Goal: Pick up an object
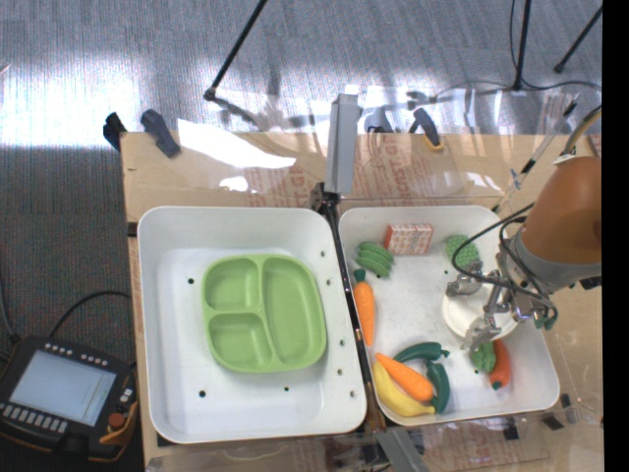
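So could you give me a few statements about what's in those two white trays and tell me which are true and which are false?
1. The green divided plate lies in the left bin. True.
2. The toy food is piled on the green plate. False: its compartments hold nothing; the food lies in the right bin.
3. A carrot lies along the right bin's left wall. True.
4. The gripper hangs over the left bin. False: it is over the right bin, above a small white dish.
5. A yellow banana lies near the right bin's front edge, beside a second carrot. True.
6. The small red and white box stands on the plate. False: it sits near the right bin's back wall.
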Controlling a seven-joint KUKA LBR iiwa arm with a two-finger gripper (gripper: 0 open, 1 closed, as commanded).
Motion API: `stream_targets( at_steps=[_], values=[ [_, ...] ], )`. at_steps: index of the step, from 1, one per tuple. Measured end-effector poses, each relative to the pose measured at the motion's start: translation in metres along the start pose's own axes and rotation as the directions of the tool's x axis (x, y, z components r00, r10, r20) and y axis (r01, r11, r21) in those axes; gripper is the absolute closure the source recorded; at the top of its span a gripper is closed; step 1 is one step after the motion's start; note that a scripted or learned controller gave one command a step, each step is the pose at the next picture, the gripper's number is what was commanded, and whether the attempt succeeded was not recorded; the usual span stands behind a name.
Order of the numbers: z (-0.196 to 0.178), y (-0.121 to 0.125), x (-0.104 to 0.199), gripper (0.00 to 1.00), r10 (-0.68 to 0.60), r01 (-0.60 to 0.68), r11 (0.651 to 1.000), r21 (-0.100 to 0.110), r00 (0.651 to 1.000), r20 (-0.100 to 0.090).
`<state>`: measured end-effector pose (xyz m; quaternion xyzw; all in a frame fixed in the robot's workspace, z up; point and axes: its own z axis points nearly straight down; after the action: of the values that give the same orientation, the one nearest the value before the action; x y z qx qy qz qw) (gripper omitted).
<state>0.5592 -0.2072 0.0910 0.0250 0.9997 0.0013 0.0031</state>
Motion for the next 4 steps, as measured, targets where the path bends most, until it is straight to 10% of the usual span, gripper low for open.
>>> stream_targets(
  at_steps=[1, 2, 3, 4],
  values=[
    [0.004, 0.043, -0.073, 0.0, -0.071, 0.071, 0.997, -0.001, 0.997, -0.004],
    [0.004, -0.008, 0.035, 0.0, -0.278, 0.278, 0.961, -0.001, 0.961, -0.007],
    [0.004, -0.001, 0.062, 0.0, -0.263, 0.263, 0.965, -0.002, 0.965, -0.007],
    [-0.006, 0.002, 0.06, 1.0, -0.273, 0.273, 0.962, -0.003, 0.962, -0.005]
  ],
)
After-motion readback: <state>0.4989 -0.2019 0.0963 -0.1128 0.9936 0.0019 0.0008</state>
